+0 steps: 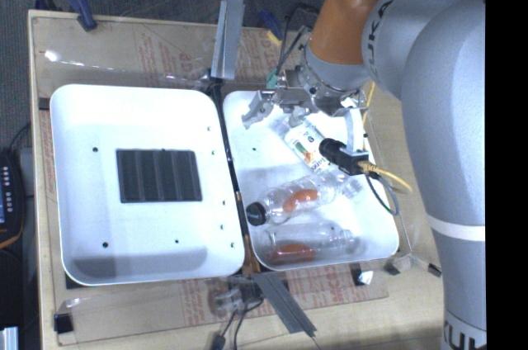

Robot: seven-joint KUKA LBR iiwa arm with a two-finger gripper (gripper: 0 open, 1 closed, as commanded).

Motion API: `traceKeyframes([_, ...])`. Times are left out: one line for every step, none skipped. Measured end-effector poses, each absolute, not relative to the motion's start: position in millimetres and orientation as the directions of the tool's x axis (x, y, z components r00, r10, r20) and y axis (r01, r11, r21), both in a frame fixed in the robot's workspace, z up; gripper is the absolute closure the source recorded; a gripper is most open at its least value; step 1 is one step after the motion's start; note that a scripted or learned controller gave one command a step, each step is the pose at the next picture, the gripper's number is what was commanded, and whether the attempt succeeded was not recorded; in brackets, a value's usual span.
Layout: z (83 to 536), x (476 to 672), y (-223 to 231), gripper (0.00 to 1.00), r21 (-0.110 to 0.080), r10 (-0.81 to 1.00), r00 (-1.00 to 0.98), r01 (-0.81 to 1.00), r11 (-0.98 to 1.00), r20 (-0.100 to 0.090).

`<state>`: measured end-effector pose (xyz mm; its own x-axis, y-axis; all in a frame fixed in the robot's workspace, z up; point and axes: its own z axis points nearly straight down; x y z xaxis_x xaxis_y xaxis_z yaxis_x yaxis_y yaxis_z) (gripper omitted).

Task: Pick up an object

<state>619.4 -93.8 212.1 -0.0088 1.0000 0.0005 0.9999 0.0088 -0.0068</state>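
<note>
Seen from above and at a slant, the grey KUKA arm with its orange band reaches in from the right and hangs over the far end of the right-hand white bin, its fingers low over the bin's far left corner; whether those fingers are spread or closed cannot be told, as the metal parts there blur together, and nothing can be seen held between them. Just nearer the camera and to the right of the fingers lies a small clear bottle with a white label, tilted on its side. Well nearer the camera than the fingers rests a clear plastic bottle with a black cap, something orange inside it, the cap pointing toward the divider between the bins. Nearest the camera, along the bin's front wall, lies another clear bottle with reddish contents. A black plug with a yellow cable hangs from the wrist to the right of the fingers. Far to the left of the fingers, the left-hand white bin on the desk carries a dark ribbed rectangle on its floor.
</note>
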Motion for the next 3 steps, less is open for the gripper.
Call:
traceKeyframes([234.6, 653.8, -135.7, 0.0, -0.002, 0.999, -0.046, 0.999, 0.046, 0.0])
traceKeyframes([173.9, 644.9, -186.6, 0.0, -0.004, 0.997, -0.074, 0.997, 0.074, 0.0])
traceKeyframes([97.1, 635.3, -210.0, 0.0, 0.008, 1.0, -0.005, 1.0, 0.005, -0.004])
